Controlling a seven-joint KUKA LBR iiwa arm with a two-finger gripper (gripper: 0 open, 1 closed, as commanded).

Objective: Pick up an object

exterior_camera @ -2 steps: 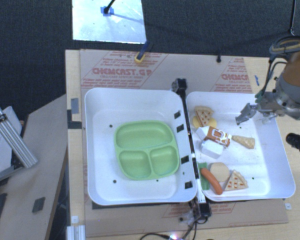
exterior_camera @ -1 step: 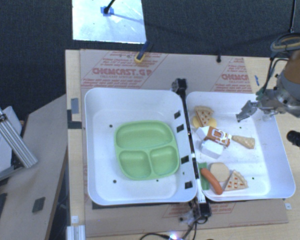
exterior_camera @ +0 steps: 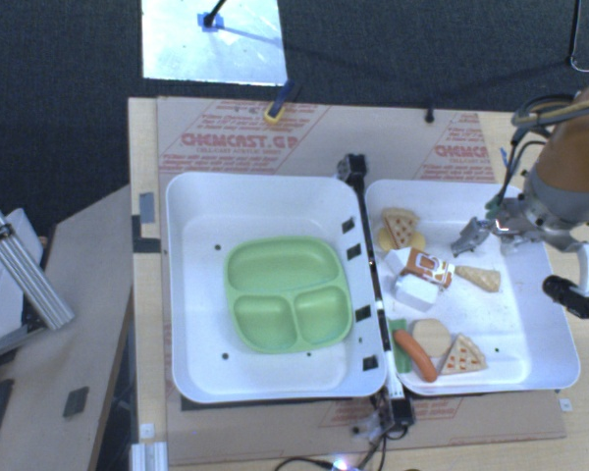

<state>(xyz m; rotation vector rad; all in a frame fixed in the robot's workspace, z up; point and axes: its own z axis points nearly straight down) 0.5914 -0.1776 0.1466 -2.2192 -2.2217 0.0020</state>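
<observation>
The right bin (exterior_camera: pixel 540 341) holds several toy foods. A pizza slice (exterior_camera: pixel 401 229) lies at its back left, and a white carton with an orange label (exterior_camera: pixel 422 274) sits in the middle. A pale cheese wedge (exterior_camera: pixel 481 280) lies just right of the carton. At the front lie a red sausage (exterior_camera: pixel 415 353), a round bread slice (exterior_camera: pixel 432 333) and a second pizza slice (exterior_camera: pixel 463 357). My gripper (exterior_camera: pixel 471 235) hangs over the back of this bin, above the cheese wedge and to the right of the first pizza slice. Nothing shows in its grasp.
The left bin (exterior_camera: pixel 191 263) bears a green divided plate (exterior_camera: pixel 285 294). A black divider (exterior_camera: pixel 365 263) runs between the two bins. The grey and orange arm (exterior_camera: pixel 569 170) reaches in at the right, with a black part (exterior_camera: pixel 572 297) over the right bin's rim.
</observation>
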